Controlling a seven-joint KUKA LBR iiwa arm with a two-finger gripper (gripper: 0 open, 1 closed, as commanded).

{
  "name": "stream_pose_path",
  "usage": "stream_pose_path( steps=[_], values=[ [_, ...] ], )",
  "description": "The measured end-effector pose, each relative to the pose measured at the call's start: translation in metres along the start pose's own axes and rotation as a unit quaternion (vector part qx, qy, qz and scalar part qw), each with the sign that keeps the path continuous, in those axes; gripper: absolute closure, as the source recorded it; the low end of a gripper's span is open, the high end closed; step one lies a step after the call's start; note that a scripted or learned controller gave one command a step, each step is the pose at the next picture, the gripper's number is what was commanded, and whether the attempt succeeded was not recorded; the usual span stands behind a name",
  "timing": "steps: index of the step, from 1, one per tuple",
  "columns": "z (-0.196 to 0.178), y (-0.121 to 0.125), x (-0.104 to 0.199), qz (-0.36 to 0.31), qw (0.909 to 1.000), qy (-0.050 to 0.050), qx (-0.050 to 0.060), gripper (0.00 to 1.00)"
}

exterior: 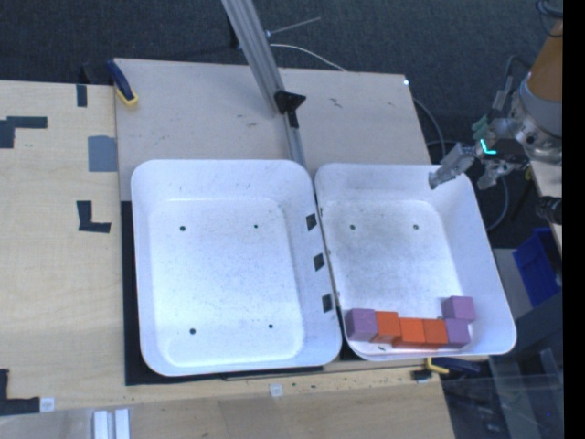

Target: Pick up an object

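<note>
Blocks, purple and orange cubes, sit clustered in a row along the near wall of the right bin. My gripper hovers over that bin's far right corner, fingers apart, holding nothing.

Arm: grey casing with an orange band above the wrist. Wrist section: pale grey metal, a small teal light, dark cables alongside. Gripper: two slim grey fingers with darker tips.
</note>
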State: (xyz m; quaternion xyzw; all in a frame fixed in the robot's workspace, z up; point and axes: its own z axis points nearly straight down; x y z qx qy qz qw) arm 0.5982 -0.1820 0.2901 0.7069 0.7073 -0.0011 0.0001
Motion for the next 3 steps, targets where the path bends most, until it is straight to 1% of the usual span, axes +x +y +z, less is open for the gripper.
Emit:
stream_pose_path(
  steps=[1,2,3],
  values=[
    [-0.031,0.056,-0.021,-0.001,1.0,-0.001,-0.003,0.0],
    [-0.034,0.074,-0.002,-0.001,1.0,0.0,-0.001,0.0],
    [-0.141,0.063,-0.016,0.0,1.0,-0.001,-0.005,0.0]
  ],
)
